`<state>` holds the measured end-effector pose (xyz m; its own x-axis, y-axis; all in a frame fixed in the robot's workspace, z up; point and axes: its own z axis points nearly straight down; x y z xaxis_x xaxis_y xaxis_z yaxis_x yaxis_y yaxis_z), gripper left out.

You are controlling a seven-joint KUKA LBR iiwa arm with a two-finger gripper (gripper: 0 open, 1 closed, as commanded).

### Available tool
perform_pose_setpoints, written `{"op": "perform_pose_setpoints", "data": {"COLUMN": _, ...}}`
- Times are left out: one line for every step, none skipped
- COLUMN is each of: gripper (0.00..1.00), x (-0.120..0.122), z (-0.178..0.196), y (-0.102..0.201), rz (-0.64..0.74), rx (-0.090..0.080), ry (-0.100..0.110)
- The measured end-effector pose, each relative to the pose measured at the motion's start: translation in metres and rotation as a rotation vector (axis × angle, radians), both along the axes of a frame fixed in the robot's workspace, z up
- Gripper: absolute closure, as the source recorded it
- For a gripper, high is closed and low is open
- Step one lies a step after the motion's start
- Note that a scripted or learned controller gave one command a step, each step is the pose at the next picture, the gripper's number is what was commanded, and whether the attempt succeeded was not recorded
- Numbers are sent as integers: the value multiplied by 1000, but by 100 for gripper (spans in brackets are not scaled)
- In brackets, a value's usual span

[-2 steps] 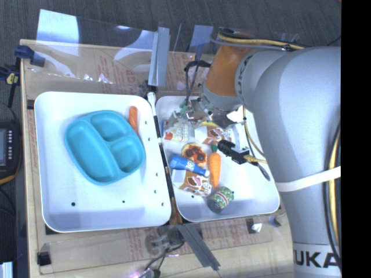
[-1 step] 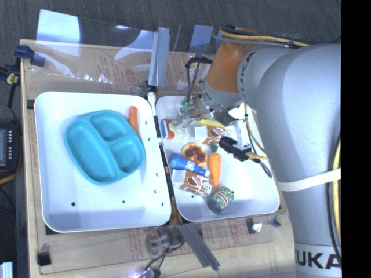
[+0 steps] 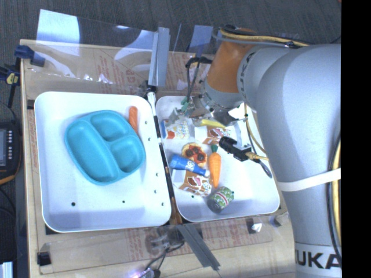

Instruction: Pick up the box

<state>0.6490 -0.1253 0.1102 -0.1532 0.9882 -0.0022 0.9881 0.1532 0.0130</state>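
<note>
The grey KUKA arm [image 3: 295, 126] fills the right side, its orange band [image 3: 223, 68] bending down over the far end of the right bin [image 3: 255, 198]. The left bin [image 3: 58, 184] holds a blue divided tray [image 3: 104, 145], with a small orange carrot [image 3: 134, 119] just beside the tray's far right corner, near the wall between the bins. In the right bin lies a cluster of small things. The gripper [image 3: 188, 108] sits at the bin's far left part, low over a pale crumpled packet [image 3: 179, 129]; whether its pincer is open or shut, and whether it has hold of anything, cannot be told from here. The box [image 3: 196, 183], a flat brown printed carton, lies toward the near middle of the right bin, well apart from the gripper and nearer the camera. A blue tube [image 3: 188, 165] lies across the box's far edge, a larger carrot [image 3: 214, 168] lies just beside its right side, and a green-labelled can [image 3: 220, 198] rests on its side near its near right corner. A round pizza-like toy [image 3: 194, 152] sits between the tube and the packet
</note>
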Motion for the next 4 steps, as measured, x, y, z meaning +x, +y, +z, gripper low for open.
{"op": "perform_pose_setpoints", "data": {"gripper": 0, "x": -27, "z": -19, "y": 0, "rz": 42, "rx": 1, "ry": 18}}
{"op": "perform_pose_setpoints", "data": {"gripper": 0, "x": 5, "z": -19, "y": -15, "rz": 89, "rx": 3, "ry": 33}}
{"op": "perform_pose_setpoints", "data": {"gripper": 100, "x": 4, "z": -9, "y": -15, "rz": 94, "rx": 3, "ry": 39}}
{"op": "perform_pose_setpoints", "data": {"gripper": 0, "x": 4, "z": -9, "y": -14, "rz": 95, "rx": 4, "ry": 38}}
